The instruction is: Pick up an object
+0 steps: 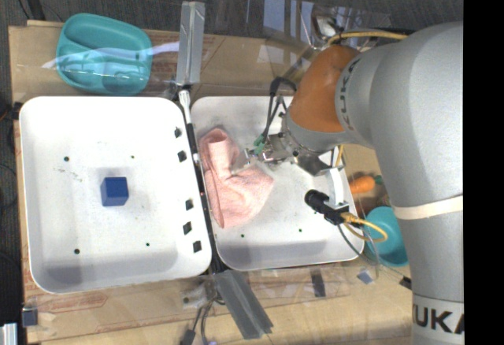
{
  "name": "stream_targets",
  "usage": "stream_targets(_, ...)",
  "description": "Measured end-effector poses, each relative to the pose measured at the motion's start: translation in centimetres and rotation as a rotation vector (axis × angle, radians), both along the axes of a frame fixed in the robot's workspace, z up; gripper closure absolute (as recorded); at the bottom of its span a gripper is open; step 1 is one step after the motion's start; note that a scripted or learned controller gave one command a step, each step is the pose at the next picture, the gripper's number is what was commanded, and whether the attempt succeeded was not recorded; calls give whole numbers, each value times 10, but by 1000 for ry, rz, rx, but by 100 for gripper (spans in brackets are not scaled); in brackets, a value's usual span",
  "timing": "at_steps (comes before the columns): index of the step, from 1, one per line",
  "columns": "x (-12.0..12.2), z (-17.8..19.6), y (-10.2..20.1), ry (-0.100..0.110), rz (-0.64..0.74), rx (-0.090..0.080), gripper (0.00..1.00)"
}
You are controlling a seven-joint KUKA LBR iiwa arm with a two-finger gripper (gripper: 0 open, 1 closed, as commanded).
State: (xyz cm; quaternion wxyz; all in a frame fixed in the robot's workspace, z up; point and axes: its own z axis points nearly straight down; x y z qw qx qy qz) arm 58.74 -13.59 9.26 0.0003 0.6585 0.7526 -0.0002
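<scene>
You're at the grasp step: the hand (263,151) is down in the right bin (272,257), right at the pink cloth (234,178)'s right edge. Can't tell from here how the hand is set, or whether it has any cloth. Next you'd need a firm pinch, then a straight lift. The arm (394,107) reaches in from the right, wrist bent low over the bin. A blue cube (115,191) sits in the left bin (47,178).

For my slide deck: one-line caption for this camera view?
KUKA arm's gripper at a pink cloth in the right bin; blue cube in left bin.
</scene>
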Motion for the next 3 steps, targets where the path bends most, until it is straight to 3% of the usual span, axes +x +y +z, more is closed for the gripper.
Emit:
stream_targets(1, -29, 0, 37, -1, 56, -3, 0)
stream_targets(2, -29, 9, 38, 1, 62, -2, 100)
stream_targets(3, 26, 98, 74, 2, 252, 0, 100)
